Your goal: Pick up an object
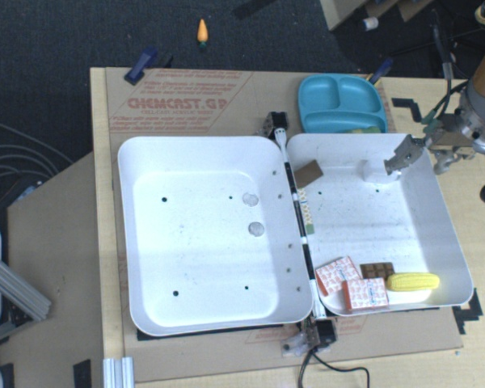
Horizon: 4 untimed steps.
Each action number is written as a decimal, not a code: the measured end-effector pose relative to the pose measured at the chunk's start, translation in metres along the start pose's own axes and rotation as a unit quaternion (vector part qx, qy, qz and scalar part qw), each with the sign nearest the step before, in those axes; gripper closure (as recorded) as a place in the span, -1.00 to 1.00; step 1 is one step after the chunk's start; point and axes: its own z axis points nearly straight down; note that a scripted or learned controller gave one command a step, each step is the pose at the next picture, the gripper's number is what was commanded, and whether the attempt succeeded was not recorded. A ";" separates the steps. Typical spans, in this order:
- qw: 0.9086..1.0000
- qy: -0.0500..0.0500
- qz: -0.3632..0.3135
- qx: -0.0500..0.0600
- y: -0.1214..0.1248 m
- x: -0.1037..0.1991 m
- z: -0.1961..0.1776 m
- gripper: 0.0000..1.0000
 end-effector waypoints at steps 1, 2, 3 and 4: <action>1.000 0.000 0.000 0.000 -0.048 0.025 0.098 -1.00; 1.000 0.000 0.001 0.000 -0.092 0.027 0.175 -1.00; 1.000 0.000 0.001 -0.001 -0.092 0.027 0.166 1.00; 1.000 0.000 0.001 -0.001 -0.092 0.027 0.166 -1.00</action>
